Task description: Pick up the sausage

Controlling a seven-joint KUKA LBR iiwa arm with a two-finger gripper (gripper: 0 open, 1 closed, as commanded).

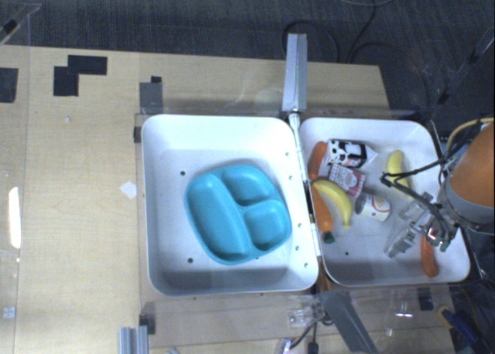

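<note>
Reddish-brown short sausage (317,161) lies at right white bin's (456,271) left wall, above yellow banana (334,199) | silvery two-finger gripper (402,243) well apart, grip unreadable

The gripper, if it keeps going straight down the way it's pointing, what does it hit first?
Most likely the bare floor of the right bin. The gripper points down near the bin's front right, with an orange sausage-like piece just beside it. Depth is unclear from this slanted view.
</note>
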